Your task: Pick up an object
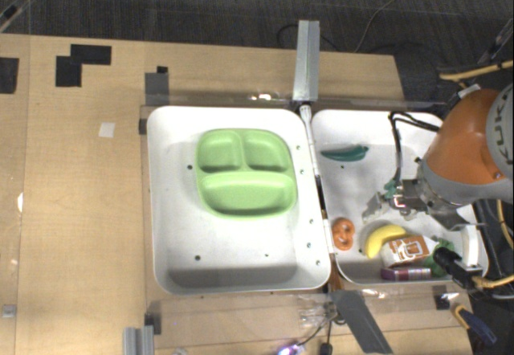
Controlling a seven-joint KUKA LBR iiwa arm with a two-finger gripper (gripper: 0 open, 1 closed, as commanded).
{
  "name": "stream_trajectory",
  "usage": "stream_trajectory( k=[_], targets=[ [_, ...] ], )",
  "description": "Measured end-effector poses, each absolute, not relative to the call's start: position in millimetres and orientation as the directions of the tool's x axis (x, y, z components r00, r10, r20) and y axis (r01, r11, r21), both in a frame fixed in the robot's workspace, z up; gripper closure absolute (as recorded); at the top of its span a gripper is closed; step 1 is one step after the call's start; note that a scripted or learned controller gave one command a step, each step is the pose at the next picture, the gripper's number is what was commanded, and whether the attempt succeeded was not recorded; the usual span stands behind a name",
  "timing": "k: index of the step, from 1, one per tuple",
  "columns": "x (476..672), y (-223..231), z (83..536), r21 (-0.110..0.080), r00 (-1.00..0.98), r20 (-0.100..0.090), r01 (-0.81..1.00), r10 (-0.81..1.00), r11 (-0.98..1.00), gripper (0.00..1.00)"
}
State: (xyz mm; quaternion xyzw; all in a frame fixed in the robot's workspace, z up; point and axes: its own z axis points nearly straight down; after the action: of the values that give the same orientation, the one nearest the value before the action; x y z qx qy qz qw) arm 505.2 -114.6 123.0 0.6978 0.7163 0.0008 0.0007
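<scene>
The right bin (353, 128) holds a dark green pepper-like piece (345, 153) near its back left, an orange ring-shaped item (343, 234) at its left wall, a yellow banana (382, 238), a brown and white packet (405, 249) and a purple and green item (411, 271) along the front wall. My gripper (390, 202) hangs low in the right bin, just above the banana and right of the orange item. Nothing shows between its fingers.
The left bin (173, 249) carries a green divided plate (244, 170) in its middle. A metal post (307, 60) rises behind the wall between the bins. The grey and orange arm (470, 157) covers the right bin's right side, with cables alongside.
</scene>
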Motion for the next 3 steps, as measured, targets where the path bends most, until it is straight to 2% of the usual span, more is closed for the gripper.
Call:
stream_trajectory(
  k=[1,2,3],
  targets=[
    [487.7,-108,141,0.003,-0.112,0.0,0.994,0.994,0.112,0.0],
    [489.9,-107,93,0.009,-0.234,-0.002,0.972,0.972,0.234,0.0],
    [539.1,-119,115,0.005,-0.523,-0.004,0.852,0.852,0.523,0.0]
  ],
)
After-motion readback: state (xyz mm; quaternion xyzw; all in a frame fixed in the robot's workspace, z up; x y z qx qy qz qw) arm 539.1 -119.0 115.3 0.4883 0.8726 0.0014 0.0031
